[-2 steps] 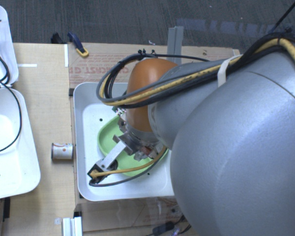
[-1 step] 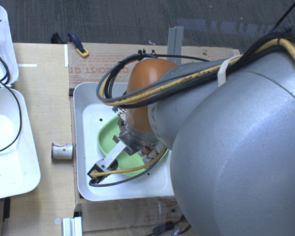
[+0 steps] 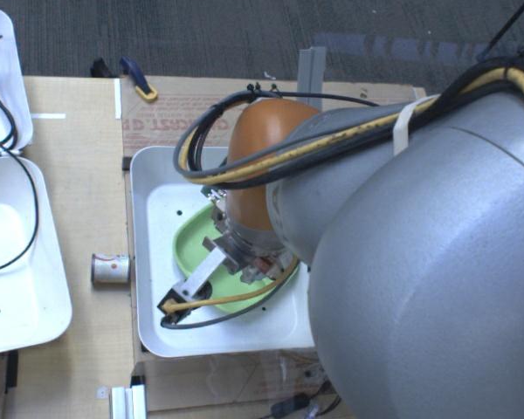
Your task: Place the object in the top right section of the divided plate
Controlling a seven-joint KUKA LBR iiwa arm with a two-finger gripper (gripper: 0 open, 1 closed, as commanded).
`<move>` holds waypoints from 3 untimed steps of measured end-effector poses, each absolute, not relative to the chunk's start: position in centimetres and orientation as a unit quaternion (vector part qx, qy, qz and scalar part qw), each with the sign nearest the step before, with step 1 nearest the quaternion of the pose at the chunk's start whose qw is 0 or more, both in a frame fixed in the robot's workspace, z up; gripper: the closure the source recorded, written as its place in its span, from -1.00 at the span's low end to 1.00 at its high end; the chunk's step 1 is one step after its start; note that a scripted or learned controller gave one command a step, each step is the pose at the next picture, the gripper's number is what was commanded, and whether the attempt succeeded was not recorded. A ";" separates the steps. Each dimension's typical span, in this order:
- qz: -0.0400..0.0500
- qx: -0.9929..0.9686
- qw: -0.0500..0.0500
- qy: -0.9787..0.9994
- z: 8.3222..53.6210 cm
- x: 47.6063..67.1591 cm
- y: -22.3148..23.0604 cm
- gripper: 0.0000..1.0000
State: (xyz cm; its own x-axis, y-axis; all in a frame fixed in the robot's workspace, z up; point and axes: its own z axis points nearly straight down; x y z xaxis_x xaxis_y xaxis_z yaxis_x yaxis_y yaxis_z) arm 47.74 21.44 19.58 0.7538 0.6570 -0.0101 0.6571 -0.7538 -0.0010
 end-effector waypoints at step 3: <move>-0.005 0.891 0.000 0.454 9.0 56.6 22.7 1.00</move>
State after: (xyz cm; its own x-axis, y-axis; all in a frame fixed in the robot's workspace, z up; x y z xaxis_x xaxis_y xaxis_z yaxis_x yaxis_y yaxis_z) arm 56.56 22.73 9.00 0.5872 0.8094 -0.0095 0.8094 -0.5872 -0.0047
